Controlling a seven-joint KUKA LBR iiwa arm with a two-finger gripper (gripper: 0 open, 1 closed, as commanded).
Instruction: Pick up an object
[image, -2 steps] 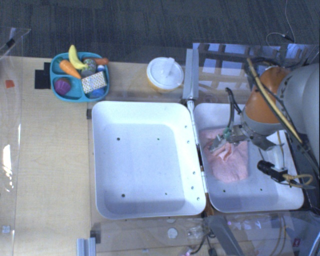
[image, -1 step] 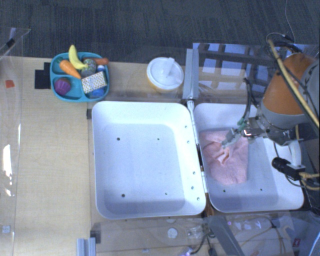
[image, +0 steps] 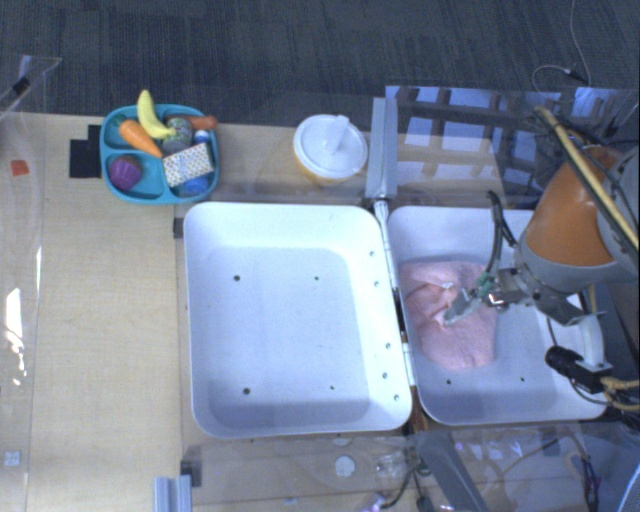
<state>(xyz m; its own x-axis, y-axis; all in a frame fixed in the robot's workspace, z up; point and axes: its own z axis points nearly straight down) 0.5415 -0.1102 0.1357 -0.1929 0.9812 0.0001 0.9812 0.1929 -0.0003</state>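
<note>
Upper left on the desk (image: 100, 330): blue divided tray (image: 112, 182) of toy food, parked clear of the work. Left bin (image: 290, 320) bare. Right bin (image: 470, 400) holds a pink cloth (image: 450, 335); gripper (image: 470, 305) down on it, its opening not discernible, presumably positioned for a pinch. No legible writing.

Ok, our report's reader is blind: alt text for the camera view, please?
The gripper sits low over a crumpled pink cloth in the right white bin. Behind the left white bin are a blue tray of toy food and a lidded cup.
</note>
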